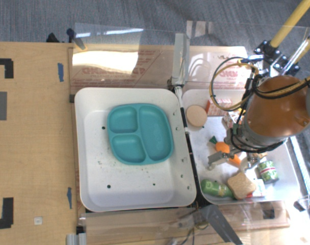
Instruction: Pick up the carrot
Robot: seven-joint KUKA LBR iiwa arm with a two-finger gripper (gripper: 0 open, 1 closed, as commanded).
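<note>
The carrot (pixel 223 147) is a small orange piece with a green leafy top, lying in the middle of the right bin (pixel 201 142). My gripper (pixel 235 161) hangs low over it, under the orange-banded wrist (pixel 277 108). One grey finger (pixel 216 160) reaches left just below the carrot and the other finger (pixel 253 161) stands to the right. The jaws stand open, wide apart. An orange patch shows between them, and part of the carrot is hidden by the wrist.
A teal divided plate (pixel 140 133) lies in the left bin (pixel 94 188). In the right bin are a round tan bun (pixel 197 116), a green bottle-like item (pixel 216 189), a bread slice (pixel 241 185) and a green can (pixel 267 171). Cables (pixel 221 86) loop above the wrist.
</note>
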